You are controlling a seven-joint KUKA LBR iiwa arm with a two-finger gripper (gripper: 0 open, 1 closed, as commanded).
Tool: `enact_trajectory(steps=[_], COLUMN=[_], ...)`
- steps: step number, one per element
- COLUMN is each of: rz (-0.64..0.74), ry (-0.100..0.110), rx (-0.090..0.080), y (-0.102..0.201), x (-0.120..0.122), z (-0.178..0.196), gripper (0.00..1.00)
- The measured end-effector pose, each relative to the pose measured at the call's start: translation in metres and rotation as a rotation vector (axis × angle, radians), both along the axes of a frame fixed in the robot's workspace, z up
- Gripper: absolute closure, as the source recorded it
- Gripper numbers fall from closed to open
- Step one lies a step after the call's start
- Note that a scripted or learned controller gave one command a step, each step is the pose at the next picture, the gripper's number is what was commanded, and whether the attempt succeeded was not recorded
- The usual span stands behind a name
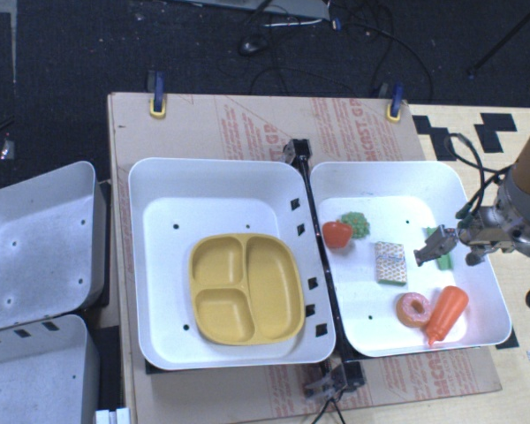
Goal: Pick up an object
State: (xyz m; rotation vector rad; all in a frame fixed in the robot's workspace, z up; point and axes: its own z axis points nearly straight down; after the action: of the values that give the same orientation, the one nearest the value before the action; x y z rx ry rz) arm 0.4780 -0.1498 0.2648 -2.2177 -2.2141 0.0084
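My carrot (445, 314) lies low on the right, touching the donut (413, 308). It looks light, hard and smooth; I'd pinch its fat middle. Higher up, my gripper (435, 246) hangs with nothing in it, fingers apart.

Right bin (371, 184) holds five items. Red tomato (336, 234) at 10 o'clock, touching green broccoli (357, 224) just to its 2 o'clock. Speckled sponge block (390, 262) near centre, lying flat. Pink-frosted donut (413, 308) at 5 o'clock, flat, touching orange carrot (445, 313) slanted beside it at 3 o'clock.
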Motion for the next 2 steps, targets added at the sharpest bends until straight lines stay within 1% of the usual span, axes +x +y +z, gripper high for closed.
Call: enact_trajectory(steps=[1,2], rz=[0.003,0.0], ry=[-0.009,-0.004], rx=[-0.002,-0.001], y=[0.0,-0.008], x=[0.002,0.005], z=[0.004,-0.045], gripper=[0.0,0.0])
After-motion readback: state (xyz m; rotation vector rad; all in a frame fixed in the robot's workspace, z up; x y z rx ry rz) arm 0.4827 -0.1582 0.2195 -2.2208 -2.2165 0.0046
